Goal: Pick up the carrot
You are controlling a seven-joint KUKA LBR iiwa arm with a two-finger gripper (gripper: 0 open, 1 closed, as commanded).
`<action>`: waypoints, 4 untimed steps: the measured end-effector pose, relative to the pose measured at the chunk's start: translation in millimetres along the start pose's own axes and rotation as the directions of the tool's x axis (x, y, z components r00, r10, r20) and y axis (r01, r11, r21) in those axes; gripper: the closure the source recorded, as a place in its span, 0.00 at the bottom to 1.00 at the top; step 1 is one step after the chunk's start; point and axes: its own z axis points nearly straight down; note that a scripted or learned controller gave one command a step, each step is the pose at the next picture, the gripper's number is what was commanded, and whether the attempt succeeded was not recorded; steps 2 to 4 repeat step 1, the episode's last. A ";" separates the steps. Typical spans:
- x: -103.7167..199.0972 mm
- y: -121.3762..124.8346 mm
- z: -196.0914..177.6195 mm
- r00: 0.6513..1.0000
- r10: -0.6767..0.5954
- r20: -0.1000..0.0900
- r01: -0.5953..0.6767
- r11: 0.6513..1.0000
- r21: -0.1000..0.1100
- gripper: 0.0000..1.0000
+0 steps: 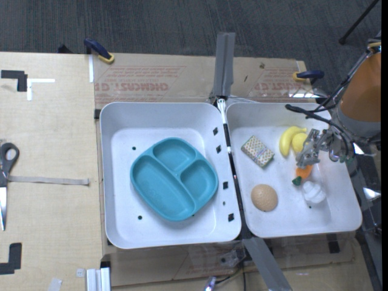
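Your counter [48,132] carries two shallow white bins side by side. The left bin [115,180] holds a teal divided plate [174,179] lying flat near its middle, its three compartments facing up. The right bin [339,217] holds the smaller things. The arm [364,99] comes in from 3 o'clock, its orange band showing at the frame's edge, and its gripper [308,157] sits low over the right bin's middle. You cannot tell from this slant how it is set, wide or narrow. A banana [292,140] lies at the gripper's 10 o'clock, just beside it. A tan egg-shaped ball [264,197] rests at the bin's 7 o'clock; a patterned box [257,151] lies at the ball's 12 o'clock. A small white object [313,192] sits at the gripper's 6 o'clock. The carrot [303,172] — a small orange piece — lies directly under the gripper, between it and that white object.
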 end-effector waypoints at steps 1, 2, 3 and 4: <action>31.0 22.1 -165.1 0.949 -0.316 0.004 0.316 0.949 0.000 1.00; 31.0 22.1 -165.1 0.949 -0.316 0.004 0.316 0.949 0.000 1.00; 31.0 22.1 -165.1 0.949 -0.316 0.004 0.316 0.949 0.000 1.00; 31.0 22.1 -165.1 0.949 -0.316 0.004 0.316 0.949 0.000 1.00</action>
